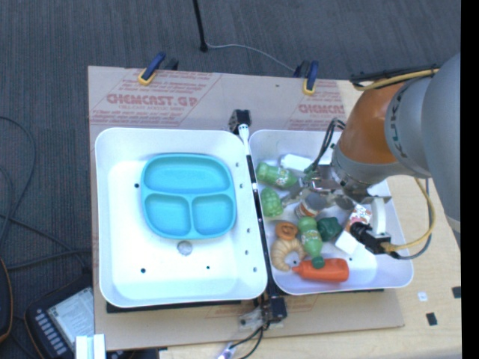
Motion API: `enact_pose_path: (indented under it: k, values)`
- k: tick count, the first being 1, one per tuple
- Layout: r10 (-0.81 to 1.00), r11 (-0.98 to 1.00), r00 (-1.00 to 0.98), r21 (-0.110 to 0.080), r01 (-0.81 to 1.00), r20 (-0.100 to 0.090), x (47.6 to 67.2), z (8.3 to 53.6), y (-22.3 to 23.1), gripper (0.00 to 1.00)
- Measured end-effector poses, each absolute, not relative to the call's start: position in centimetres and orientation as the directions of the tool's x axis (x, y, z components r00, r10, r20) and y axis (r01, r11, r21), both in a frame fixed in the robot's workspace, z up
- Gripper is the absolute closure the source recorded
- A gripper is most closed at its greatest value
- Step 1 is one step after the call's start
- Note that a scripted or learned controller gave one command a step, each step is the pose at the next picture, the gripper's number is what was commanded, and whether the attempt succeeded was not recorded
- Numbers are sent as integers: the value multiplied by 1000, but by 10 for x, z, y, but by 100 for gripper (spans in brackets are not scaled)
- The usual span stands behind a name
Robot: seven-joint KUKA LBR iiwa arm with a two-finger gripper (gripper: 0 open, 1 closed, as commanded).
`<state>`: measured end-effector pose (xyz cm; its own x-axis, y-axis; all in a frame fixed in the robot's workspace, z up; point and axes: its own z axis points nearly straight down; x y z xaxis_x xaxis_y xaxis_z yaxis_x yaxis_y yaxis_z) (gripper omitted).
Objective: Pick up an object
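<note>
Orange catches your eye first: a toy carrot lies at the near edge of the right bin, its green top pointing left. Just left of it you have a tan croissant, and beyond that a small bagel. A green block sits right of a pale green piece, with a white piece beside it on the right. Farther on, a green bottle lies near the bin's left wall, and another green item lies nearer than it.

Look to the left bin and you see a blue divided plate, with a small grey disc just near of it.

Your gripper hangs low over the middle of the right bin's pile, the grey wrist and orange band rising to the right. You cannot tell from this angle whether the fingers are spread or closed, nor whether anything sits between them.

At the far edge, two clamps pin the cardboard sheet under both bins.
</note>
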<state>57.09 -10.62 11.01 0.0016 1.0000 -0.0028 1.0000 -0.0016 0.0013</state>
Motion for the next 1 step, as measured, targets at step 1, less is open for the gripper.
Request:
enact_pose_path:
  k: [1]
  values:
    - [1000, -3, 3, 8, 1000, -4, 495, 88, -101, 0]
